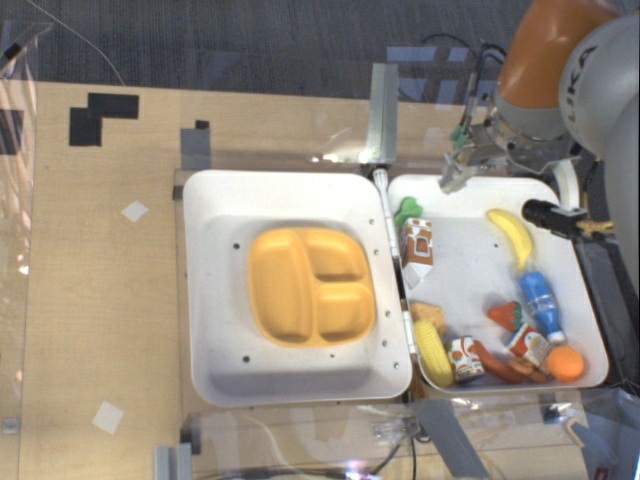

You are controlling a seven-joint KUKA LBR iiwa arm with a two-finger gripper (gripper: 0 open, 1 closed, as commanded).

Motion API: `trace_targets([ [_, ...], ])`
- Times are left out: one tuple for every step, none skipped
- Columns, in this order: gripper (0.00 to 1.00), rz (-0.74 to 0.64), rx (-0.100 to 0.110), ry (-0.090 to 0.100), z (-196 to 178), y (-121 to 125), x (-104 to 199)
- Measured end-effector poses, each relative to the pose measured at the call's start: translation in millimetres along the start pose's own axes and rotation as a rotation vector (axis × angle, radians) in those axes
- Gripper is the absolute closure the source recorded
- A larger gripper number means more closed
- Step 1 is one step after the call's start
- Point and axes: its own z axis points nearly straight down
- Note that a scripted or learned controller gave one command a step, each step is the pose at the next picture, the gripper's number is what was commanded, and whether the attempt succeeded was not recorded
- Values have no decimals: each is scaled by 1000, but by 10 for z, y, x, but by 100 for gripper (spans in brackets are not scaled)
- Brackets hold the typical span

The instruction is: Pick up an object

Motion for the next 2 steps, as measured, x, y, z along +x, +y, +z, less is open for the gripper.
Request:
trace_targets([
  [0, -1, -4, -1, -25, 11, 2],
  [0, 153, -5, -2, 1154, -96, -516],
])
